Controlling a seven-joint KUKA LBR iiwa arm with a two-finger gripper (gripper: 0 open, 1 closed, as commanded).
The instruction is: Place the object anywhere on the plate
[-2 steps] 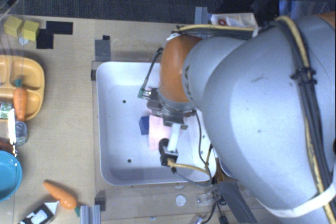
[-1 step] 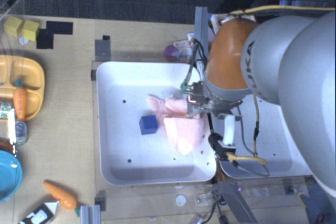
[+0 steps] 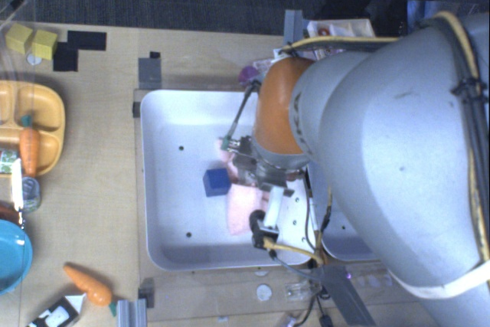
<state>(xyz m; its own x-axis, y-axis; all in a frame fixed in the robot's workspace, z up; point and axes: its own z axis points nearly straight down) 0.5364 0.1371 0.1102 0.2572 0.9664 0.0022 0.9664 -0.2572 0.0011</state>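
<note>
status: not placed yet | cube (image 3: 217,181) sits in the bin (image 3: 164,233) at 9 o'clock of the plate (image 3: 243,209), touching it maybe | gripper (image 3: 246,165) parked over plate, pincer state — can't tell | left: grab, drop on plate

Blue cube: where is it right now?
The small blue cube sits in the left white bin, near its middle, beside the pink plate, just left of the tool.
</note>
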